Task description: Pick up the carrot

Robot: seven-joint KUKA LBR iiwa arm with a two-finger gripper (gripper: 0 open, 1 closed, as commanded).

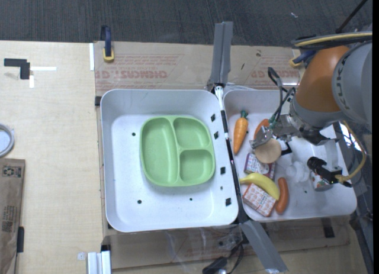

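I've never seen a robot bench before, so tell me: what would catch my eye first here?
Probably the green divided plate lying in the middle of the left bin. Next, the grey arm with its orange band reaching over the right bin, where a carrot, a banana and other toy food crowd together.

Grey arm [331, 89], pincer [265, 139] downward
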